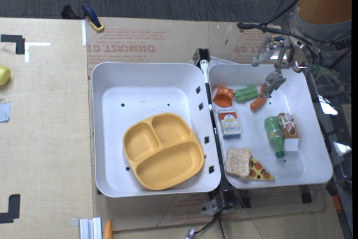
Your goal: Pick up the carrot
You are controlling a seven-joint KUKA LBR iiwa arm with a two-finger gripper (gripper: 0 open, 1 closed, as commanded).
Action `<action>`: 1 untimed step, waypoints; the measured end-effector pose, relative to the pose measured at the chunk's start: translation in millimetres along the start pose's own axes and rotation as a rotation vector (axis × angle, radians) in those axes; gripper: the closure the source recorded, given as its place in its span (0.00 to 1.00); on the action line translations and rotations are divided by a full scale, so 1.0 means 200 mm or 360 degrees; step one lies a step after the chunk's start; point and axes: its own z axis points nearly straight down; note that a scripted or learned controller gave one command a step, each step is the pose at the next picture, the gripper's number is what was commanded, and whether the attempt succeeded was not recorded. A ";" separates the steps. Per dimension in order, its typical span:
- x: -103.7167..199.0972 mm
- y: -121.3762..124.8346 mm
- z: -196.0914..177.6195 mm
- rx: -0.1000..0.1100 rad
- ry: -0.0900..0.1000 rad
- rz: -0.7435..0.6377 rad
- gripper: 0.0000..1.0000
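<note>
Pizza (260, 170) lay nearest; the carrot (258, 102), seemingly light, rigid plastic, wanted gripping mid-body, beneath the gripper (273, 82), whose fingers' state couldn't be told.

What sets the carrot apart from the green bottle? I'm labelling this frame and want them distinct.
The carrot is orange and small; the green bottle is green with a white cap and clearly larger. The carrot lies near the bin's far side, right at the gripper; the green bottle lies nearer the middle, beside a carton. Both lie flat in the right bin.
</note>
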 end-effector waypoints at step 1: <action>0.26 0.37 0.17 0.0000 0.0004 0.0384 0.00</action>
